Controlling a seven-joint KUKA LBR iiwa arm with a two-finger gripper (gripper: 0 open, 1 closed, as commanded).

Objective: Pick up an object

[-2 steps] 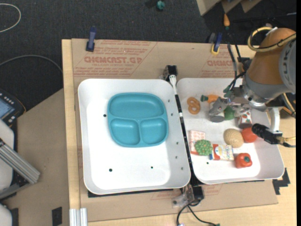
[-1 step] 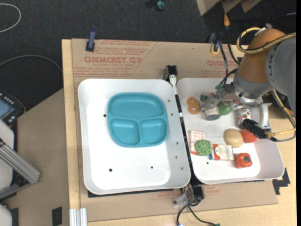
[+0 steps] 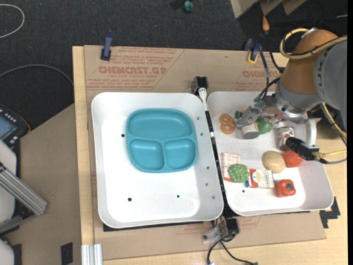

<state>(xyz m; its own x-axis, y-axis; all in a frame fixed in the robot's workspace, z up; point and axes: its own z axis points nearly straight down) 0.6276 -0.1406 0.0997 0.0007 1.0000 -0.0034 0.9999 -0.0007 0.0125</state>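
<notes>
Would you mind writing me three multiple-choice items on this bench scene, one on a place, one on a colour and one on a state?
1. Where does the divided tray lie?
A. In the left bin
B. In the right bin
C. On the floor

2. What colour is that tray?
A. Red
B. Teal
C. Yellow

3. Where is the gripper?
A. Above the left bin
B. Outside both bins
C. Low in the right bin among the small items

Answers: 1 A, the tray sits in the left bin. 2 B, its surface is teal. 3 C, the gripper is down beside the green item.
</notes>
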